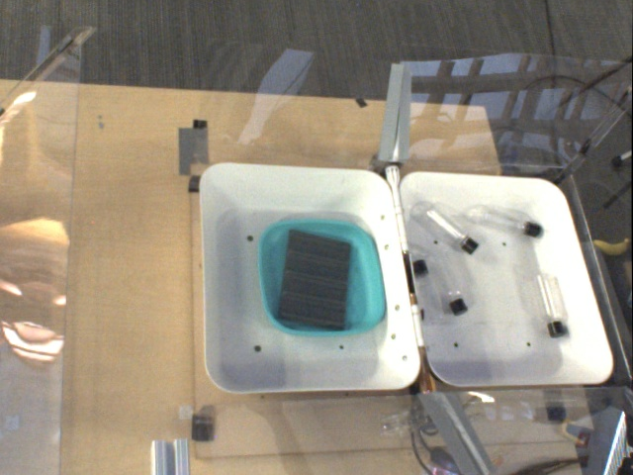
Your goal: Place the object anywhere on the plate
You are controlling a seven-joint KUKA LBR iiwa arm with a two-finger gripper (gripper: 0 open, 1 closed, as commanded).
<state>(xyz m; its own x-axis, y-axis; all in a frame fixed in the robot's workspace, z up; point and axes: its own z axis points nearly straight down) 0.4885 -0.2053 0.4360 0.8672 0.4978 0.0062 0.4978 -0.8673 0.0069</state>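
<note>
A dark ridged block [316, 280] is lying flat on the teal plate [271, 265] in the left bin [223, 265], so the placing is judged done; the fingers' state cannot be told.

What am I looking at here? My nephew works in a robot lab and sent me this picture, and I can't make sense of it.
This is a workbench seen from one fixed camera mounted above it, looking down at a slant. Two shallow white bins sit side by side. The left bin holds a teal plate, and a dark ridged rectangular block already lies on that plate. The right bin holds several small clear tubes with black caps, such as one near its upper left and one at its right side. A robot arm normally reaches in from the right to move things, and putting an object on the plate is its job.
</note>
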